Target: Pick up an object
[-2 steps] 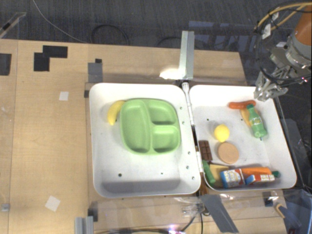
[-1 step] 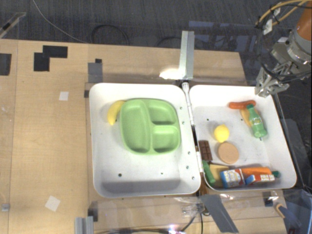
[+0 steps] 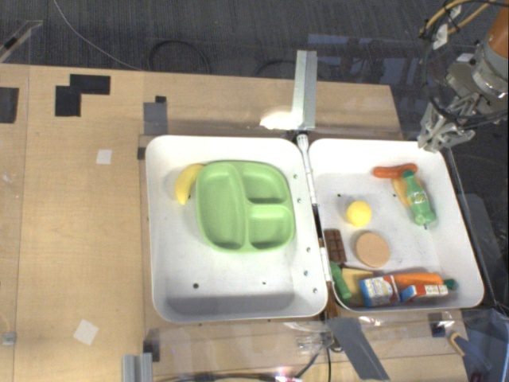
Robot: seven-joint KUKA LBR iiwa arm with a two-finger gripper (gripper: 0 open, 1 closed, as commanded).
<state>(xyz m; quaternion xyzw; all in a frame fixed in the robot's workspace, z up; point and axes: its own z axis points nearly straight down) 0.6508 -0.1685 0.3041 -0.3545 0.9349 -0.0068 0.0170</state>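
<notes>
Gripper (image 3: 442, 136) at right bin (image 3: 457, 183) far corner, fingers spread, nothing betw. them. Nearest obj.: hot dog (image 3: 394, 170) and green bottle (image 3: 417, 199), below-left of it, apart. Carton (image 3: 396, 289) print too small to read.

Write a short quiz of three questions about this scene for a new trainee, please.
1. True or false: the banana touches the green tray.
2. Which bin holds the yellow ball: left or right?
3. The tool is: A) above the left bin; B) at the right bin's far right corner; C) on the round cookie.

Key: 1 true; 2 right; 3 B.
</notes>
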